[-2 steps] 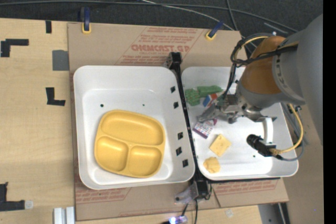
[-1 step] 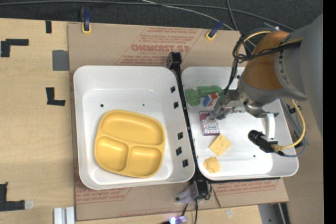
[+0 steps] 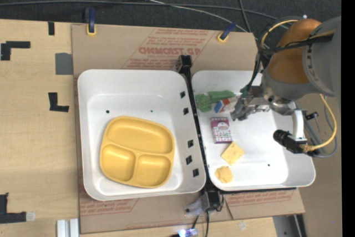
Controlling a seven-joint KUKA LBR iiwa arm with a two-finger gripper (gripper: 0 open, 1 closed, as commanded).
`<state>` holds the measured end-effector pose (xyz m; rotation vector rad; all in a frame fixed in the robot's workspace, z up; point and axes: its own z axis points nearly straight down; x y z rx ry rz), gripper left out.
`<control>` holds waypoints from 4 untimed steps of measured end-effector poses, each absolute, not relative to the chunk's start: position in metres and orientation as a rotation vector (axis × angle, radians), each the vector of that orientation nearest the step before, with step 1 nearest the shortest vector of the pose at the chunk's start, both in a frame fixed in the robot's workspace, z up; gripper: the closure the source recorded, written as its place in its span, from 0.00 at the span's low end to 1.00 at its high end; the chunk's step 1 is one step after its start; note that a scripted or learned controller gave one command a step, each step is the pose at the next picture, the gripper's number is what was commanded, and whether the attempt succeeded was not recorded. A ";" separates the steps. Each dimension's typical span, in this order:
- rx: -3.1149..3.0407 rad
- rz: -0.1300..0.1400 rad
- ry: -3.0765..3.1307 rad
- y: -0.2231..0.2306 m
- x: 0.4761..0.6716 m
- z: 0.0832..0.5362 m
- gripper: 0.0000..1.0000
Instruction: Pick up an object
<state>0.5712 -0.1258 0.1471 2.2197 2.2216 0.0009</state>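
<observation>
- The right bin (image 3: 299, 177) holds 5 small things: a green item (image 3: 213, 99) at its upper left, a small red-and-blue piece (image 3: 222, 105) just below that, a purple-and-white packet (image 3: 221, 130) near the middle left, a yellow cheese-like wedge (image 3: 232, 153) below the packet, and a yellow lump (image 3: 224, 174) near the lower left corner.
- The green item lies with its long axis roughly left to right across the frame; the packet's long axis runs top to bottom.
- The wedge sits tilted, one corner toward the upper right.
- The end effector (image 3: 240, 111) hangs over the upper middle of the right bin, just right of the green item and the red-and-blue piece; whether its fingers are apart or together cannot be told, and nothing shows between them.
- The arm (image 3: 297, 64) reaches in from the right of the frame over the bin's upper right corner.
- The left bin (image 3: 91, 89) holds a yellow 3-compartment tray (image 3: 137, 151).
- Both bins rest on a cardboard sheet (image 3: 166, 50) on the bench (image 3: 33, 136).
</observation>
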 end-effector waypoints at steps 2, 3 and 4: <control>2.215 0.002 2.229 -0.078 0.577 0.211 1.00; 2.214 0.002 2.230 -0.025 0.592 0.224 1.00; 2.215 0.000 2.230 0.037 0.606 0.218 1.00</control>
